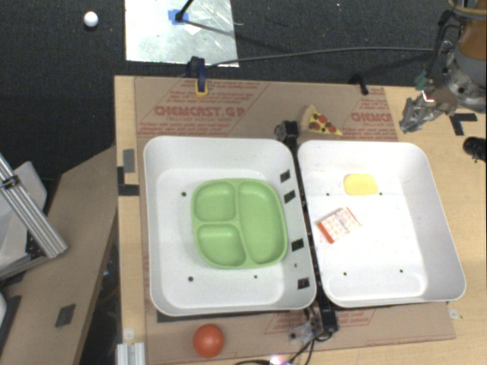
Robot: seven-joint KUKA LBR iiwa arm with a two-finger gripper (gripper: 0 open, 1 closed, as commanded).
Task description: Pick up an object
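A yellow block (361,184) and a red-and-white packet (337,224) lie apart in the right bin (434,204), the block toward its far wall. The gripper (417,112) hangs outside that bin's far right corner; whether it is apart or together cannot be told. The flat packet could slip a pinch. Bare floor surrounds both; the left bin (163,204) carries a green divided plate (239,222).

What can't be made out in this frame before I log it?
- Gripper, camera view: small and blurred near the right edge, so open or shut is unclear.
- Arm above the wrist: cut off by the top right corner.
- Red-and-white packet in the right bin: print too small to read.
- Orange ball: bottom edge close, underside unseen.
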